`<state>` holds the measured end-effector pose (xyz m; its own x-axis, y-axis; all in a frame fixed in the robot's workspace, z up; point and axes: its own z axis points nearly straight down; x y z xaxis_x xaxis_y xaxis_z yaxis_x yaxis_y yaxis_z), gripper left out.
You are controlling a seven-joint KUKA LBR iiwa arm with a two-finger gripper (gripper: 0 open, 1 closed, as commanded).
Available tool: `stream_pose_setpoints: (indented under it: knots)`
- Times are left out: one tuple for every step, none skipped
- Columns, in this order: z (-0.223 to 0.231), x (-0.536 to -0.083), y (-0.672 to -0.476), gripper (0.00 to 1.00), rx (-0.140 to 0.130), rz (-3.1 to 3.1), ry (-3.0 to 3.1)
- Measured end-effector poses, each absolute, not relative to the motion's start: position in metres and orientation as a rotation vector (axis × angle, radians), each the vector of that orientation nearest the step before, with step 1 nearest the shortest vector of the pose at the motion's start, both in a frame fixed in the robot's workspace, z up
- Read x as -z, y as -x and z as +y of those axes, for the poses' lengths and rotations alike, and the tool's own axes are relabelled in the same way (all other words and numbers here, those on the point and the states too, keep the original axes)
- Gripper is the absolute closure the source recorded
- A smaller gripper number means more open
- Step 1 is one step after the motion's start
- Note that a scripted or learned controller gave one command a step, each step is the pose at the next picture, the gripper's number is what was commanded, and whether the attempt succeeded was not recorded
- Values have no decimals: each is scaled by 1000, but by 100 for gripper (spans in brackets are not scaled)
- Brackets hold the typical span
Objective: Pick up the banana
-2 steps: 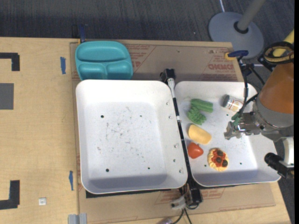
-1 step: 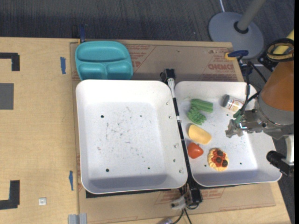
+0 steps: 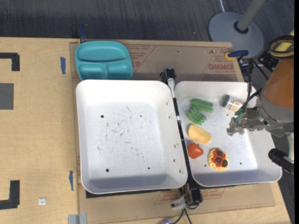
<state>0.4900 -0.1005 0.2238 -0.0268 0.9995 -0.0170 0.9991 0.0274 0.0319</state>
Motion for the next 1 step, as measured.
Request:
stream_pose_setpoints:
  knots:
    - [-46,-184,-479,100,1,2264,-2182]
